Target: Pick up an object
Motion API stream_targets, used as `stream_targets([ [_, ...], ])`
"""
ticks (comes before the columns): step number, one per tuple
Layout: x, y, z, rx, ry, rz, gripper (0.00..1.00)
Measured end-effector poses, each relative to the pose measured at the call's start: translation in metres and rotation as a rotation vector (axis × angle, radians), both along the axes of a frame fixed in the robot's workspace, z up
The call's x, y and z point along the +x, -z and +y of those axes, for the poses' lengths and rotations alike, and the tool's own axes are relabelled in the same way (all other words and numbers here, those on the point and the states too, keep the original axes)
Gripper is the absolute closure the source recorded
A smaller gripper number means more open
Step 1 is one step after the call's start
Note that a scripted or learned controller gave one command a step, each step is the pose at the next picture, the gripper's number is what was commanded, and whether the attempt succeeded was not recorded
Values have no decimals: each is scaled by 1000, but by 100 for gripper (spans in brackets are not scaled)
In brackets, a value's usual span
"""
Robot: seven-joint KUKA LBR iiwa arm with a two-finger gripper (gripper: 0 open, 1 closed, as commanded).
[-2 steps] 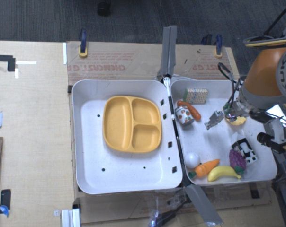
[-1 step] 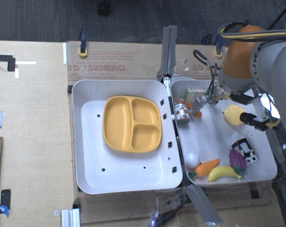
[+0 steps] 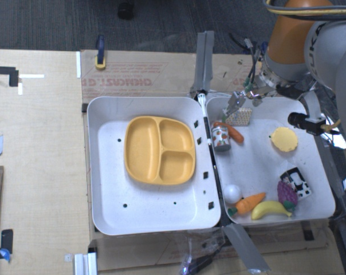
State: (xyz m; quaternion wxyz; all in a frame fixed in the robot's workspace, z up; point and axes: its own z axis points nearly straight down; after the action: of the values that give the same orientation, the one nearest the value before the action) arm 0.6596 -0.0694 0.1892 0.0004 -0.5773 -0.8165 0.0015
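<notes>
The end effector (image 3: 237, 103) hangs over the far left corner of the right bin (image 3: 259, 165), reaching in from the arm (image 3: 310, 33) at the upper right. Its fingers look slightly apart and nothing sits between them; they hover just above a small beige textured block (image 3: 243, 117), though contact with it cannot be made out.

Just beside that block, toward the near side, a small can with a red label (image 3: 221, 137) stands against the bin's left wall, with a small orange carrot (image 3: 235, 133) touching its right side. A pale yellow round piece (image 3: 284, 139) lies well apart, toward the bin's right wall. Along the near edge sit a white ball (image 3: 232, 192), a larger carrot (image 3: 248, 202) and a yellow banana (image 3: 270, 209) — the carrot and banana touching. A purple bunch of grapes (image 3: 287, 193) rests just behind the banana, next to a black-and-white object (image 3: 297, 181).

The left bin (image 3: 104, 199) holds a yellow divided plate (image 3: 159, 150) with three compartments, lying flat near its middle. Both bins rest on the tabletop (image 3: 35, 153), a sheet of brown cardboard (image 3: 138, 73) behind them.
</notes>
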Motion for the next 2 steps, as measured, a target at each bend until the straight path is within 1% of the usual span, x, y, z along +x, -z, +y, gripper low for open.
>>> stream_targets([
  [1,-25,68,-31,1,36,3,0],
  [2,-42,98,-42,-7,28,-5,0],
])
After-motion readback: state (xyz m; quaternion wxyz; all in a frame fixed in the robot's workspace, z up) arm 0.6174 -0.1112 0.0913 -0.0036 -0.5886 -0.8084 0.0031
